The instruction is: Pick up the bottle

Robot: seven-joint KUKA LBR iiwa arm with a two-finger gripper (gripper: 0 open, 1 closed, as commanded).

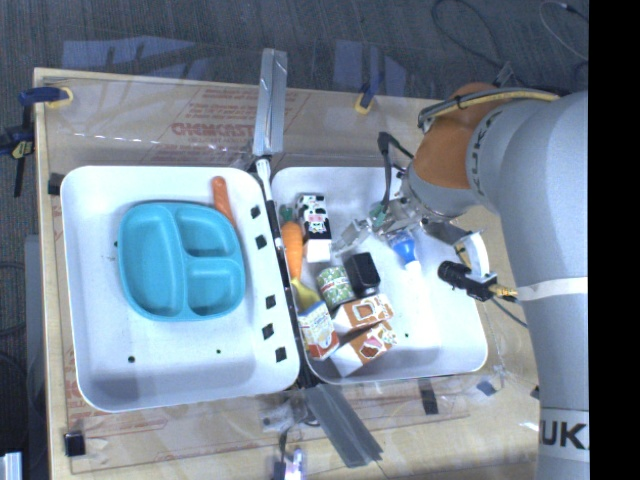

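1. The bench (pixel 120 98) bears two shallow white bins side by side. The left bin (pixel 90 358) holds a blue divided tray (pixel 182 260), with an orange carrot (pixel 221 197) at its upper edge.
2. The right bin (pixel 445 343) holds the clutter: a second carrot (pixel 291 248), a cow-patterned carton (pixel 313 215), a green can (pixel 336 286), a black block (pixel 362 272) and several small cartons (pixel 362 313) heaped against the divider.
3. The bottle (pixel 404 249), white with a blue cap, lies on its side in the upper middle of the right bin, apart from the heap and so open to approach from above.
4. The gripper (pixel 392 218) is lowered directly over the bottle's upper end, which suits a grasp there. Whether it is spread or closed cannot be told; the wrist hides it.
5. Judgement: the pick is in the approach or grasp step; no lift is evident.
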